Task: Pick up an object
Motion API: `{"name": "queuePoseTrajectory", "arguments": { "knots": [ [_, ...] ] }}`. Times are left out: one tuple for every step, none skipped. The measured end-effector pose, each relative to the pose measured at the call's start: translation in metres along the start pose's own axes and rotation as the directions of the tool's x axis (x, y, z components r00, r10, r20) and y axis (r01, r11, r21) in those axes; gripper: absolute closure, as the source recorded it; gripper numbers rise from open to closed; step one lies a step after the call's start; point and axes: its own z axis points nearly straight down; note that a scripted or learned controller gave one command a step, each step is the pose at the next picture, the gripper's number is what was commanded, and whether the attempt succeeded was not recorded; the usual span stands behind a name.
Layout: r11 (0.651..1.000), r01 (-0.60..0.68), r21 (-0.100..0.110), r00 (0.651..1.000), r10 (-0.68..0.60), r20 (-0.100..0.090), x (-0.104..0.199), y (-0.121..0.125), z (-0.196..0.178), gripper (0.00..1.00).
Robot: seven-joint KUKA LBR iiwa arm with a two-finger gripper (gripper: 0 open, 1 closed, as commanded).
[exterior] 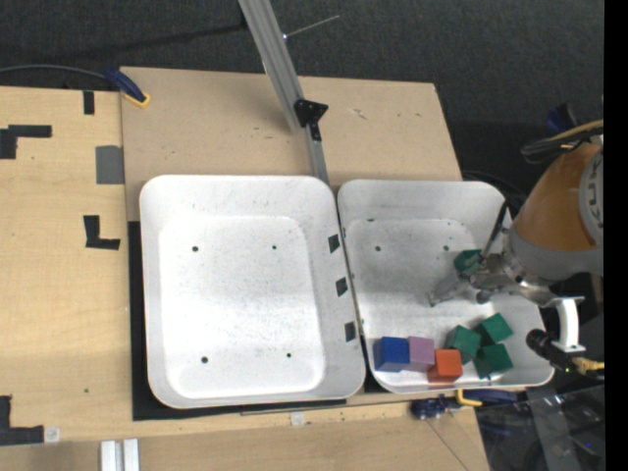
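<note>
My gripper hangs over the right side of the right bin, reaching in from the right. A small green piece shows right at its tip, and I cannot make out whether it is gripped or just lies beside it. Along the bin's front edge sit a blue block, a lilac block and an orange block. Three green blocks cluster at the front right corner, just below the gripper.
The left bin stands beside the right one, its rim touching it. A slanted metal bar crosses the bench behind the bins. The orange-banded arm looms over the right bin's right edge.
</note>
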Motion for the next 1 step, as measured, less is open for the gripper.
{"name": "queuePoseTrajectory", "arguments": {
  "knots": [
    [1.000, 0.001, -0.005, 1.000, -0.001, 0.001, -0.0001, 0.0015, -0.0134, 1.00]
  ]
}}
